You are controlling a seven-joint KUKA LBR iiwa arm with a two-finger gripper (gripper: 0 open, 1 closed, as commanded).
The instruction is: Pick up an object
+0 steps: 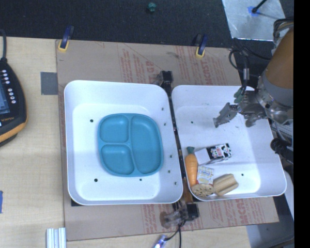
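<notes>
My gripper (232,112), jaws apart and holding nothing, hangs above the right bin (258,94); I should descend squarely on the carton (218,152), which lies apart from the crowded carrot (191,168).

Right bin (258,138), near-left corner: a small cluster of objects. Orange carrot (191,168) with a green top, lying lengthwise against the bin's left wall, green end pointing far. Just right of it, a small box (218,152) in black and white with cow-like patches, lying flat and tilted slightly. Nearer, a pale packet (205,174) touching the carrot. At the near rim, a round speckled cookie (201,190), and beside it on the right a tan bread roll (225,184), lying slantwise, overlapping the cookie's edge.
</notes>
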